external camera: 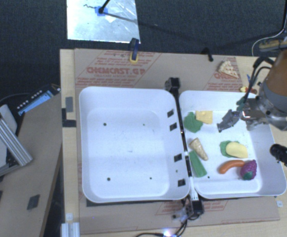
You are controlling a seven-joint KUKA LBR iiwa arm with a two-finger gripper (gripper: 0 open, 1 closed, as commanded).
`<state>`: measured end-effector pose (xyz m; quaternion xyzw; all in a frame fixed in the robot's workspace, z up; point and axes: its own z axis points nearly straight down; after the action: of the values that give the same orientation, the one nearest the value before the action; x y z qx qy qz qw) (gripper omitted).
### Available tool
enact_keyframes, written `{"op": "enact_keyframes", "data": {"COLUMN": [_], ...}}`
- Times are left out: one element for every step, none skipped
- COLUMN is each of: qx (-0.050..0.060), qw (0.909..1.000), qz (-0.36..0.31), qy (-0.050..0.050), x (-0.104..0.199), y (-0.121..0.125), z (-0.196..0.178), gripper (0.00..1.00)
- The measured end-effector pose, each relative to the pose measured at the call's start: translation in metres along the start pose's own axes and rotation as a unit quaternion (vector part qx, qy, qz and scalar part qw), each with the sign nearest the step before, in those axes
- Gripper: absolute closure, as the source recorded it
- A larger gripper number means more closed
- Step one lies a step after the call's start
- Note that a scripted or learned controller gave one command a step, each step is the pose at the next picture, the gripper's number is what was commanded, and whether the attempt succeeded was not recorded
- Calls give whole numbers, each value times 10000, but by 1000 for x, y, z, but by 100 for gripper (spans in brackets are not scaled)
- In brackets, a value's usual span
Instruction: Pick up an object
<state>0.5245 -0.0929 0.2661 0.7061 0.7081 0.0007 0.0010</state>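
Yellow block (204, 116) lay nearest; gripper (226, 121) hung above it, grip state unclear to us, we judged centring first best

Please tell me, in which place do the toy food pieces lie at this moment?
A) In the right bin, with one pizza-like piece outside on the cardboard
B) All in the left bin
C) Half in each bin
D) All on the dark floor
A: the yellow piece, the orange sausage and the purple grapes lie in the right bin, and the pizza slice lies on the cardboard behind it.
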Motion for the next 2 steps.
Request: {"op": "enact_keyframes", "data": {"qx": [-14,-77], "qw": [10000,10000], "qz": [-10,37], "qy": [1,-32], "x": [0,-65], "y": [1,-39], "z": [-11,-150], "gripper": [100,100]}}
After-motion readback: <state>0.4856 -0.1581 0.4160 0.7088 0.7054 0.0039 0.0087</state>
